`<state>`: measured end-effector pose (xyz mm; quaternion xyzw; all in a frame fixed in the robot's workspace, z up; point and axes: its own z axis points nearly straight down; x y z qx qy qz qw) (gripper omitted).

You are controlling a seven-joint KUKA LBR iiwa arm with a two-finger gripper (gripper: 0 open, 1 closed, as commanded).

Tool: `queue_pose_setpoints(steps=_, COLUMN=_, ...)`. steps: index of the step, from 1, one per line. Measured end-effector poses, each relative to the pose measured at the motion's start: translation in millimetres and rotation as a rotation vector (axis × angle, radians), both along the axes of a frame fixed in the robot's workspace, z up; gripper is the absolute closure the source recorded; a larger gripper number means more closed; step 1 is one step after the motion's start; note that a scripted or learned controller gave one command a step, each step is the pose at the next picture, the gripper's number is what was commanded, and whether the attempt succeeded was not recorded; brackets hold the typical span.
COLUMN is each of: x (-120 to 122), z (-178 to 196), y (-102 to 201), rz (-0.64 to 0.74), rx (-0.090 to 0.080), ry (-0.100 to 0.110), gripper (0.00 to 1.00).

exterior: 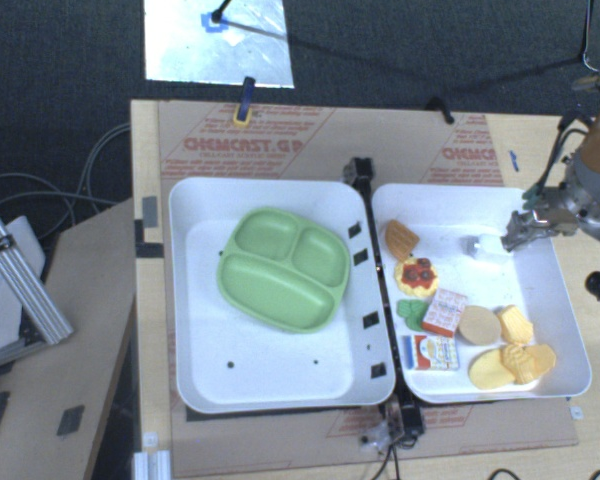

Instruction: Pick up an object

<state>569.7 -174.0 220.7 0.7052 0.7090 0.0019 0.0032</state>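
The arm [598, 158] ran off the right edge, so just its wrist end and a sliver of the orange band were visible. The gripper [517, 232] was small and dark against the right bin [570, 308], and the state of its fingers could not be made out. A green piece [412, 313] lay partly hidden under the red-and-white carton [445, 311]. The print on the flat packet [429, 352] was too small to read.
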Motion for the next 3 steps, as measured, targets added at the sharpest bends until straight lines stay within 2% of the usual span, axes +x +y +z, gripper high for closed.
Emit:
queue_pose_setpoints(steps=1, x=-9, z=10, y=54, rz=0.004, rx=0.003, ry=0.004, gripper=1.00)
queue_pose_setpoints(steps=2, x=-33, z=1, y=107, rz=0.003, rx=0.003, ry=0.007, gripper=1.00)
queue_pose_setpoints(steps=3, x=-41, z=-5, y=156, rz=0.004, rx=0.004, ry=0.007, gripper=1.00)
